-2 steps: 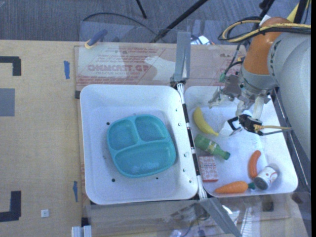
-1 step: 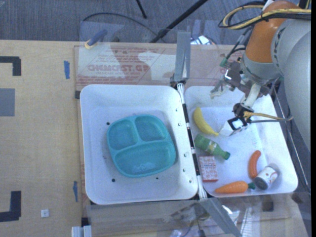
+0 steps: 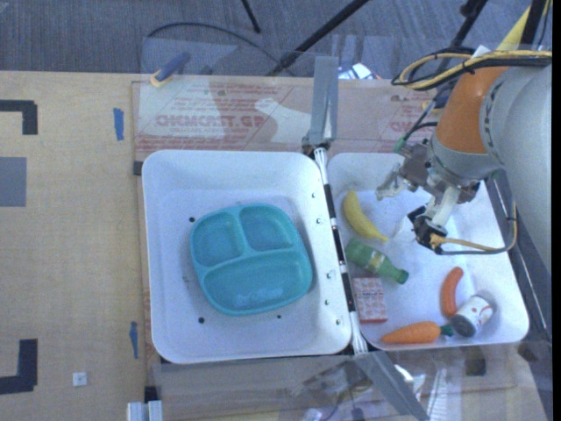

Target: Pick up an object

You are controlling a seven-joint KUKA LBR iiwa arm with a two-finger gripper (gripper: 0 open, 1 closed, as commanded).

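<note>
My gripper (image 3: 414,207) hangs over the back of the right bin (image 3: 513,323), below the orange band of the arm (image 3: 465,117). A yellow banana (image 3: 361,218) lies just to its left. In front of the banana is a green bottle (image 3: 375,262) on its side. A red and white carton (image 3: 369,299) sits by the bin's left wall. Along the front lie an orange carrot (image 3: 411,332), a red-orange sausage (image 3: 450,289) and a small white can (image 3: 473,313). Nothing is seen held by the gripper.
The left bin (image 3: 166,235) holds a teal divided plate (image 3: 252,258) at its middle. A metal divider post (image 3: 323,103) rises between the bins at the back. Yellow and black cables (image 3: 438,67) loop off the arm, and one cable (image 3: 473,249) trails over the right bin.
</note>
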